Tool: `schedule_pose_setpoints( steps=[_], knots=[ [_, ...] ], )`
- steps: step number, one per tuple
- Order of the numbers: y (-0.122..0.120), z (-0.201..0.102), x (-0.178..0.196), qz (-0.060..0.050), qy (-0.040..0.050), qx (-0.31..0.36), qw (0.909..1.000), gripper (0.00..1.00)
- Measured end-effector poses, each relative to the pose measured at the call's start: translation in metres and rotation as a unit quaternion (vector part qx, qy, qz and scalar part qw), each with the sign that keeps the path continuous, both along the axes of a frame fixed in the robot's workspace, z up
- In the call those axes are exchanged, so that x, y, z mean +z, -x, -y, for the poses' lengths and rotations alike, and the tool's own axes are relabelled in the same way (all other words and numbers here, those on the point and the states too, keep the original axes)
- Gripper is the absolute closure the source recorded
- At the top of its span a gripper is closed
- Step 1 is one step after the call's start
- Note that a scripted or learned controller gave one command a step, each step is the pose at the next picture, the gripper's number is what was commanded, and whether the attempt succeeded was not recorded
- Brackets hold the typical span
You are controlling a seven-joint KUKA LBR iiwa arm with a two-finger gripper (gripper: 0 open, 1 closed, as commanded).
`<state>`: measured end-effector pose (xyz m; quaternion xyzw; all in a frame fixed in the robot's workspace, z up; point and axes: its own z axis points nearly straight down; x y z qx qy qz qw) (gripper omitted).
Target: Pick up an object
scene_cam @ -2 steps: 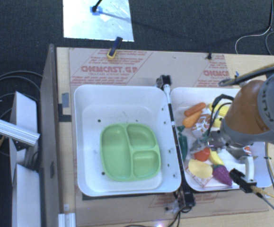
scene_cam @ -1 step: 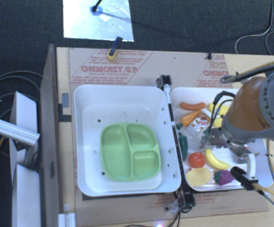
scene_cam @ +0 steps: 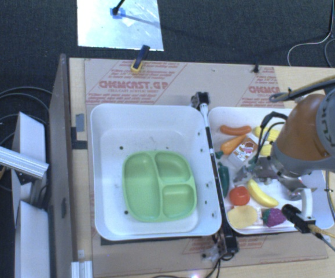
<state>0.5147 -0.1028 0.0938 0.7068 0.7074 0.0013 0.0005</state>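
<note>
While arm (scene_cam: pixel 312 135) looms, banana (scene_cam: pixel 262 194) (tomato (scene_cam: pixel 239 196) beside) waits.

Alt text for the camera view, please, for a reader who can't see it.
A grey and orange robot arm reaches from the right over the right white bin of toy food: a banana, tomato, carrot, sausage and purple grapes. The left white bin holds a green divided plate.
</note>
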Motion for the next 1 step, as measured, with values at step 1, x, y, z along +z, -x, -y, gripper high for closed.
schedule_pose_setpoints(
  steps=[1],
  knots=[
    [-0.0649,-0.0106,-0.0095,0.002,0.0054,0.002,1.0,0.0]
  ],
)
